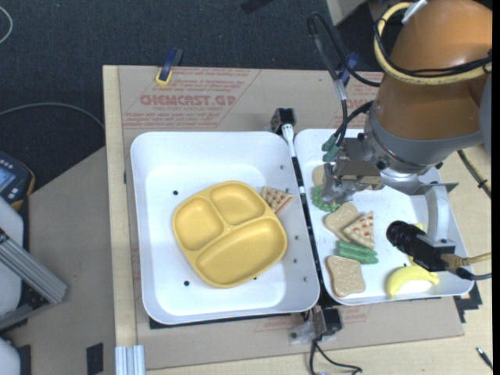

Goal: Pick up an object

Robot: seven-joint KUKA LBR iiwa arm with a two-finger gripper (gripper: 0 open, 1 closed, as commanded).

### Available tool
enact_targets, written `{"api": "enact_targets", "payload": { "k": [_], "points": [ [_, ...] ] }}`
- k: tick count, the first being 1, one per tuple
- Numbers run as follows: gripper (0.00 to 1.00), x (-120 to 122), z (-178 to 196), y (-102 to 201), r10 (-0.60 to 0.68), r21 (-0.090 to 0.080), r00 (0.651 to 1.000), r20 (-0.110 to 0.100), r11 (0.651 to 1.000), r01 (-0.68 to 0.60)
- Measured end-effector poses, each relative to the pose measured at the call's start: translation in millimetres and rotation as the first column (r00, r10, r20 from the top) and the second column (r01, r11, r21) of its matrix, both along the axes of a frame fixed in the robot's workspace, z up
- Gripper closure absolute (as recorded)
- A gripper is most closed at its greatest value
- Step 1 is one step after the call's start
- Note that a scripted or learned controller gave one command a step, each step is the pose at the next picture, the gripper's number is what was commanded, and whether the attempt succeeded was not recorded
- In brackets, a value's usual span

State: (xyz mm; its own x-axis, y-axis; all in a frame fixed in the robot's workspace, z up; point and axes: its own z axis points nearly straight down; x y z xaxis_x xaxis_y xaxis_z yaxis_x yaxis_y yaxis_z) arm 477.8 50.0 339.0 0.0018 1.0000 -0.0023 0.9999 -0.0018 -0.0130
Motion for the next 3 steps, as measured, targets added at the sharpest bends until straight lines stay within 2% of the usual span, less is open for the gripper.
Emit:
{"api": "enact_targets", "payload": {
  "k": [1, 2, 3],
  "points": [
    [1.00, 2, 17, 0, 0.002, 0.002, 1.000, 0.016, 1.000, -0.002],
    [1.00, 3, 138, -8, 0.002, 0.004, 1.000, 0.029, 1.000, -0.002],
    [1.00, 0, 14, -14, 0.000, 0.000, 1.000, -0.001, 1.000, 0.000]
  ]
}}
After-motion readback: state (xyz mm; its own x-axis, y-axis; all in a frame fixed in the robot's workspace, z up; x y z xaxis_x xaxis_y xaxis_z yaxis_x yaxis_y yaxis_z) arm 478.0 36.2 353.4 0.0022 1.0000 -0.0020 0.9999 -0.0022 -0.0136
